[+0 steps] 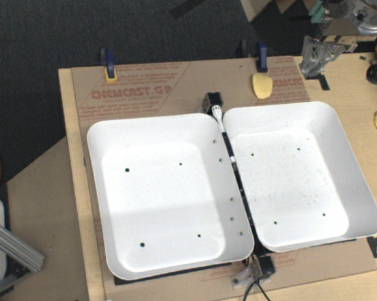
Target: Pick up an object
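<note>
A small pale yellow object [262, 85] lies on the brown board just beyond the far edge of the right bin [347, 165], outside both bins. My gripper [316, 55] hangs at the top right, above the board's far right corner, to the right of the yellow object and apart from it. Nothing shows in its grasp. The left bin [103, 187] sits beside the right one, and both show white floors with small dark dots.
Two blue clamps [107, 60] [261, 53] hold the board's far edge. A black bracket [212, 102] and a strip run between the bins. Cables and a connector [258, 271] sit at the front. Cardboard and clutter stand behind, at the top right.
</note>
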Robot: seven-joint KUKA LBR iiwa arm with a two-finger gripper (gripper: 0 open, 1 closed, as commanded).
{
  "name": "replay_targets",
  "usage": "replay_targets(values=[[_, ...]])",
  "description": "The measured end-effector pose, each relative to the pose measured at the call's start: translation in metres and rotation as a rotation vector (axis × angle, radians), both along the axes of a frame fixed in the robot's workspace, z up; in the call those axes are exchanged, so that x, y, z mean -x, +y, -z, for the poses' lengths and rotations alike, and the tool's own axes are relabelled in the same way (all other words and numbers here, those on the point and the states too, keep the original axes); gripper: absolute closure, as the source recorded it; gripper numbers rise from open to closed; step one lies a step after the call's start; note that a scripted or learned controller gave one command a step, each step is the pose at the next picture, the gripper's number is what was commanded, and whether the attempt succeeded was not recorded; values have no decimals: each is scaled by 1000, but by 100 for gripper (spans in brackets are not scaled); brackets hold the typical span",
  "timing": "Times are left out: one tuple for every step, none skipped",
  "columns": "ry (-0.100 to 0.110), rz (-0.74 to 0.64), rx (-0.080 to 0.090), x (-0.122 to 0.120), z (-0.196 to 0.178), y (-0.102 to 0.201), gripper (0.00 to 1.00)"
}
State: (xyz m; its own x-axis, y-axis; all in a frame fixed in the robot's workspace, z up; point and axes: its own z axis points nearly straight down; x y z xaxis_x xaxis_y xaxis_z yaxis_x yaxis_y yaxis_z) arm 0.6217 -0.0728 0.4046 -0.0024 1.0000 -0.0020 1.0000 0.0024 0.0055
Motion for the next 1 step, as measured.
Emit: replay_targets(values=[[14, -1, -3, -25, 87, 28, 100]])
